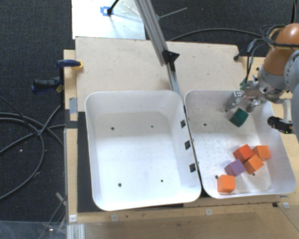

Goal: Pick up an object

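The bench [129, 66] is a pale, bare board set over dark speckled carpet [25, 29], with black cables [15, 128] looping across the floor on the left. A blue clamp [70, 63] grips the board's far-left corner, and a second dark clamp [46, 85] sits just below it. A slanted aluminium pole [152, 26] crosses from the far edge down to the seam between the two bins, and a sheet of pale paper [107, 11] lies on the floor beyond the bench.

The left white bin [97, 106] shows a few small dark holes in its floor. The right white bin [276, 183] holds the blocks.

The arm [289, 54] enters from the right, its orange band high at the far-right corner. The gripper [241, 105] hangs over the far part of the right bin, and a dark green block [238, 117] sits right at its fingertips, tilted; it seems pinched between the fingers, though whether it is lifted off the bin floor I cannot tell.

In the near-right part of that bin lies a cluster: three orange blocks [251, 157] touching one another, a purple block [234, 168] against their left side, and one more orange cube [226, 183] just nearer, close to the bin's near wall.
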Robot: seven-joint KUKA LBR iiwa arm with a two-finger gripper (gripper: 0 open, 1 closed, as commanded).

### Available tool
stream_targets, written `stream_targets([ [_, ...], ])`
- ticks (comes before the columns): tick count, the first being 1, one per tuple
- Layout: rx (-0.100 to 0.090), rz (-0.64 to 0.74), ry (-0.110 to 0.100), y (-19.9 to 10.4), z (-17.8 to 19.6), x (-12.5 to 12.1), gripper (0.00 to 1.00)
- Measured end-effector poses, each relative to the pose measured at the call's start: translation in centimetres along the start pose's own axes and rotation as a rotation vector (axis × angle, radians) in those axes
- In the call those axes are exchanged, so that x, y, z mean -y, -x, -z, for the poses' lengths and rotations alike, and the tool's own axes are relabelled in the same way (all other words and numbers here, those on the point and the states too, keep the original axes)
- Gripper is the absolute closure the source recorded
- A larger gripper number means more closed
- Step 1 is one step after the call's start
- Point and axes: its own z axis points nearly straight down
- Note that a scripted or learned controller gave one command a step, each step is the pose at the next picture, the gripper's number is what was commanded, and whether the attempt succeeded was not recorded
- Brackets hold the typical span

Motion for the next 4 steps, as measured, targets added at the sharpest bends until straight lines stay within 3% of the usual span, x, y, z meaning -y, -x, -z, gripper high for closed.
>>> stream_targets([
  [1, 0.016, 0.005, 0.029, -5.0, 0.0, 0.8, 0.00],
  [2, 0.018, -0.006, 0.025, -2.7, -0.2, 6.7, 0.00],
  [3, 0.018, 0.000, 0.032, -2.9, 1.0, 6.4, 1.00],
  [4, 0.017, 0.003, 0.034, -3.0, 2.1, 6.4, 1.00],
])
